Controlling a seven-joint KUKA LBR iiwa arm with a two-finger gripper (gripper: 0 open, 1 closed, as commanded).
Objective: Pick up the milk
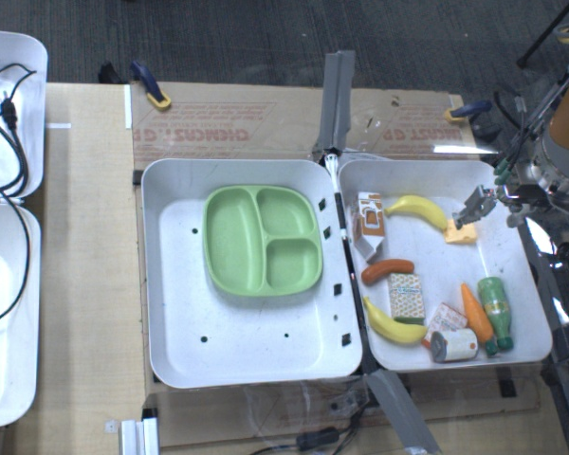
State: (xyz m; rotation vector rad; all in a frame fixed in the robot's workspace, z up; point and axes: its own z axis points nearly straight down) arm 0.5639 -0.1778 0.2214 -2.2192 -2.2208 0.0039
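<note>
Pincer (469, 209) hangs over the right bin (531, 254), beside a cheese wedge (461, 234) — its spread I cannot tell. Milk carton (369, 224) lies at the bin's left wall, above a sausage (387, 270). Probably light, stiff, slightly slick card — best gripped across its 2 flat sides.

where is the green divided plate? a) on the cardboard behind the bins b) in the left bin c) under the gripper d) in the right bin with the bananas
b: the green divided plate lies flat in the left bin, while the bananas and other food items are in the right bin.
</note>
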